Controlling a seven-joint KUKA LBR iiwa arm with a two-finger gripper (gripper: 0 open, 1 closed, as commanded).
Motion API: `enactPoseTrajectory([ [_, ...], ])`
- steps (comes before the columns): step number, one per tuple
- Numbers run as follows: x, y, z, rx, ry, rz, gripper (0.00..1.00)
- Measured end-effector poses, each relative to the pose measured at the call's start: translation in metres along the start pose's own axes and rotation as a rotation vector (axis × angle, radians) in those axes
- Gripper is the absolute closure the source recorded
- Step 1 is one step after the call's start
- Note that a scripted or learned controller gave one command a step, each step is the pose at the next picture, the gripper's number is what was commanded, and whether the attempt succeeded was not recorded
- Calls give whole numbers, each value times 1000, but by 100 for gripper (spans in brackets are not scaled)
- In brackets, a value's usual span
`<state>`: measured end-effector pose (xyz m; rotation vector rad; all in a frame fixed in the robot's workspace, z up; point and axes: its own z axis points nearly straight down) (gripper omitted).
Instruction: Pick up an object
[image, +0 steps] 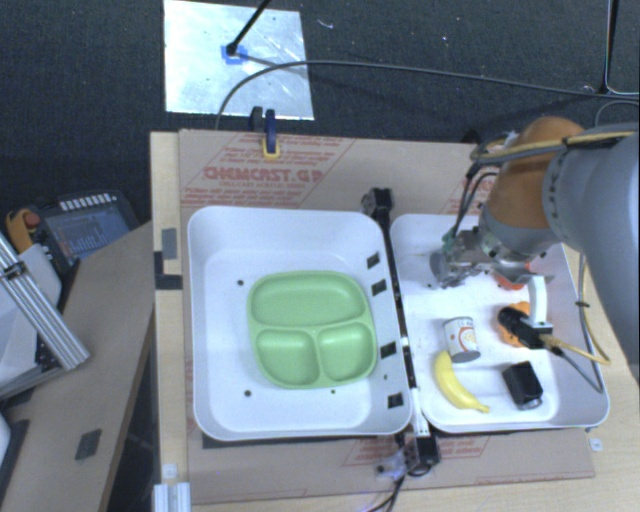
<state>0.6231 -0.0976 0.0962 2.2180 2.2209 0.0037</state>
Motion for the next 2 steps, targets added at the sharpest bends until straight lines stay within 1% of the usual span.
enactPoseTrajectory([
  [1,1,12,-55,-4,-1,-4,100],
  [2,8,7,-106,-2,0,-5,100],
])
